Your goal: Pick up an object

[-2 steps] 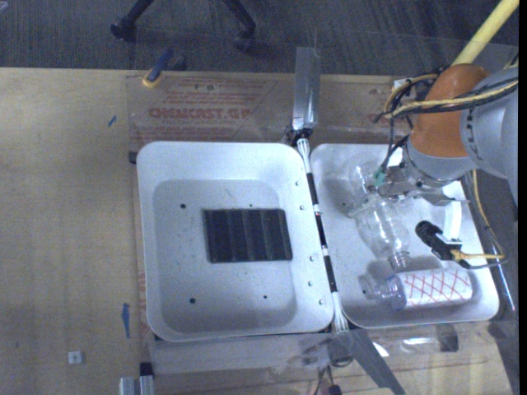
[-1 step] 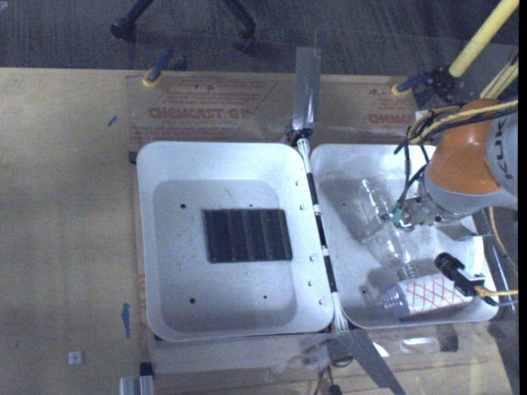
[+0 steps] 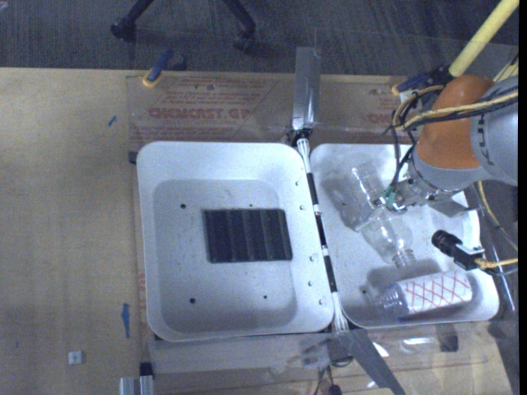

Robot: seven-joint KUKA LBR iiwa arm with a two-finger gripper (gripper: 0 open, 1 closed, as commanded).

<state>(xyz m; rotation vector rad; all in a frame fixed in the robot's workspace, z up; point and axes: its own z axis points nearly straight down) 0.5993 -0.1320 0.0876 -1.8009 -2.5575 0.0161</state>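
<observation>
The arm (image 3: 451, 130) reaches in from the right and bends down over the right bin (image 3: 416, 317). That is where the things to pick up lie. The gripper (image 3: 394, 197) is low in the bin, right by a clear bottle (image 3: 356, 189). A second clear bottle (image 3: 394, 239) lies just under it, nearer the front. The clear things are hard to see, so I think they are bottles, but I am not sure. I cannot tell how far open the gripper is, or if it has hold of anything.

A bottle with a red and white checked wrap (image 3: 432, 290) lies on its side along the front wall of the right bin. It is so near the wall that getting around it looks hard. The clear bottles lie more in the middle, with bare floor by them, so they look easier to reach.

The left bin (image 3: 173, 220) has a dark ribbed pad (image 3: 247, 234) flat in its middle, well apart from every wall. There is lots of open room around it.
</observation>
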